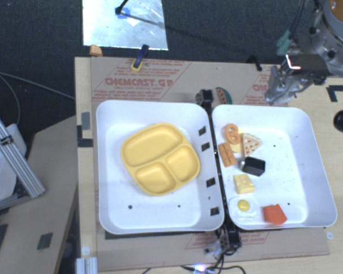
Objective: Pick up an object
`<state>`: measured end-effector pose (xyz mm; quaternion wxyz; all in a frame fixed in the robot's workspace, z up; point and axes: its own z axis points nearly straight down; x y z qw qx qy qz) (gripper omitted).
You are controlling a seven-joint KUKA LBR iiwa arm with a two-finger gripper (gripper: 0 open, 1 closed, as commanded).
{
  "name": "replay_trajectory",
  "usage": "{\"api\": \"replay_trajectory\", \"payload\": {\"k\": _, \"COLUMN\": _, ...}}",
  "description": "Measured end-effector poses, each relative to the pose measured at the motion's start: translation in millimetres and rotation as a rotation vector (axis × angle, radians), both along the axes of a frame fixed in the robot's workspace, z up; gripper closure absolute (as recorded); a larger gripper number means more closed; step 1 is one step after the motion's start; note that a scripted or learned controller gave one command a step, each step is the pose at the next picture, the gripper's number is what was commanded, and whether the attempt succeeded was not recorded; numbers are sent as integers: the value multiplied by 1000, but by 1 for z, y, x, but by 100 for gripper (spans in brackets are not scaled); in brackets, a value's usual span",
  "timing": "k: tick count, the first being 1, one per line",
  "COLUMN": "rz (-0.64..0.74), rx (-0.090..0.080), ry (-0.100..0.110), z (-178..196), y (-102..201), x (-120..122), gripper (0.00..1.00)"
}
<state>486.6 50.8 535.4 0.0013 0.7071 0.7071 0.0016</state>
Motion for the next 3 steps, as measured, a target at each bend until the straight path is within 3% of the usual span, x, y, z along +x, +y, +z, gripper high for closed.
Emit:
{"api": "replay_trajectory", "payload": {"k": 1, "rz": 3, "rx": 0, "ry": 1, "z": 0, "y": 4, "x": 0, "gripper": 100}}
{"api": "replay_trajectory", "payload": {"k": 2, "rz": 0, "rx": 0, "ry": 1, "z": 0, "y": -11, "x": 0, "gripper": 100}}
{"api": "replay_trajectory", "payload": {"k": 3, "rz": 0, "rx": 0, "ry": 2, "z": -20, "y": -14, "x": 0, "gripper": 100}}
